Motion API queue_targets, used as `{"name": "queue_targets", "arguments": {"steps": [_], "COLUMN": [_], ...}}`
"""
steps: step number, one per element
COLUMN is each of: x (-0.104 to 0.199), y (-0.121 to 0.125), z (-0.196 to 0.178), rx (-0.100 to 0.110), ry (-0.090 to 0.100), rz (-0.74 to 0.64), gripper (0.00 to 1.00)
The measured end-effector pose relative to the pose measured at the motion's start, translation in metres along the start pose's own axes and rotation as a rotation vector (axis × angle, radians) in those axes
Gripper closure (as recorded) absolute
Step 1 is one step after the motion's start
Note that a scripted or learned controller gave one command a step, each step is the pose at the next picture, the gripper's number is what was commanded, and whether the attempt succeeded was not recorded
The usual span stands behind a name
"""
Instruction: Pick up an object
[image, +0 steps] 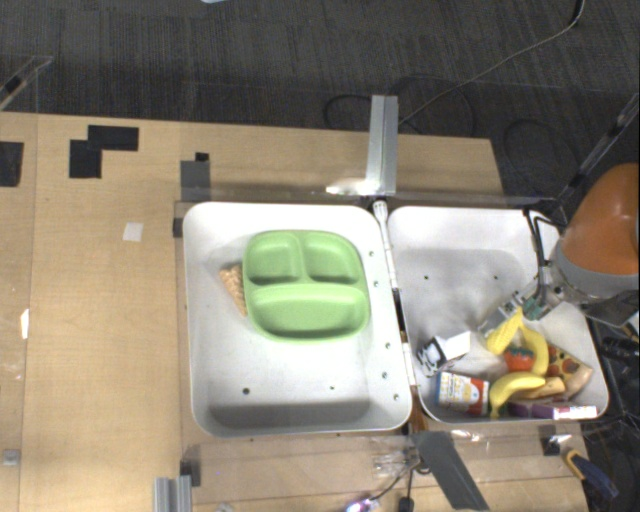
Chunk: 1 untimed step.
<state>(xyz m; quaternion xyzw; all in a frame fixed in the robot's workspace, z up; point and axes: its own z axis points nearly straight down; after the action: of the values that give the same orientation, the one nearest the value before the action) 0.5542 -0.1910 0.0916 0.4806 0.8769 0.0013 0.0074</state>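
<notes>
Bananas (528, 362) and other toy food sit piled at 5 o'clock in the right bin (450, 250), with a small carton (462, 390) at the pile's 9 o'clock. Pincer (527, 305) is low at the pile's 12 o'clock, just beside a banana; cannot tell whether it's released or clenched. Left bin (210, 330) carries a green tray (303, 283), upside up, with a tan item (233, 287) poking out at its 9 o'clock. Both bins sit on the desk (90, 330).
</notes>
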Motion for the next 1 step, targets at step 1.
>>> {"name": "queue_targets", "arguments": {"steps": [1], "x": [0.0165], "y": [0.0257], "z": [-0.0333], "rx": [0.003], "ry": [0.007], "rz": [0.022], "gripper": [0.0]}}
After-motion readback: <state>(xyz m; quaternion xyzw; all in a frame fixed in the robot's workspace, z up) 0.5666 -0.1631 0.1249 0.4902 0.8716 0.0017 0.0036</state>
